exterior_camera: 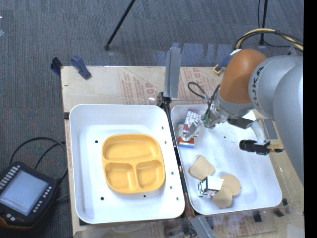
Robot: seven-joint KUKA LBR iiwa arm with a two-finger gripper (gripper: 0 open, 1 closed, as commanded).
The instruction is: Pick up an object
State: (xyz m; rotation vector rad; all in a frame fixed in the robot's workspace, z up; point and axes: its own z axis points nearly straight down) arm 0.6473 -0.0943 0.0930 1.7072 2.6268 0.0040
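Observation:
My gripper (189, 128) reaches into the far left corner of the right bin (257, 182), just over a small red, white and blue carton (186, 141) that lies against the bin's left wall. It seems to touch the carton's top, and its tip hides part of it. Three tan, bread-like pieces (201, 167) (232, 182) (223, 199) lie in the near half of the same bin. A small white and black box (210, 186) sits among them.
The left bin (84, 133) holds a yellow divided plate (132, 162). A grey upright post (173, 73) stands behind the seam between the bins. The arm's grey and orange body (257, 88) hangs over the right bin's far right. A black bracket (253, 146) juts over that bin.

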